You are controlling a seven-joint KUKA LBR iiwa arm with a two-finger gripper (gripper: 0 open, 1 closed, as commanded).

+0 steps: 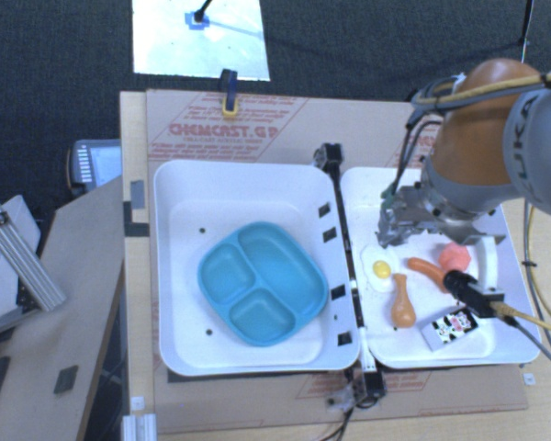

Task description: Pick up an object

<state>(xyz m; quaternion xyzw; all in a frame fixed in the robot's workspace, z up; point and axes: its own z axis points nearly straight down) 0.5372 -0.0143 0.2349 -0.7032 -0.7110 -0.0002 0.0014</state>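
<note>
Poised low over the upper part of the right bin [510,343], right of frame centre — end effector [399,228] aimed down among the toys, grip width impossible to tell. Loose pieces clustered below it for easy picking: fried egg [381,270], orange drumstick [402,303], carrot [424,268], pink ball [455,256], printed carton [452,327]. Blue divided plate [262,283] parked apart in the left bin [179,246].

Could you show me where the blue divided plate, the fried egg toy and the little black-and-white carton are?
blue divided plate [262,283]: camera view, centre ridge where compartments meet.
fried egg toy [382,269]: camera view, on the yellow yolk.
black-and-white carton [454,327]: camera view, middle of its patterned face.
</note>
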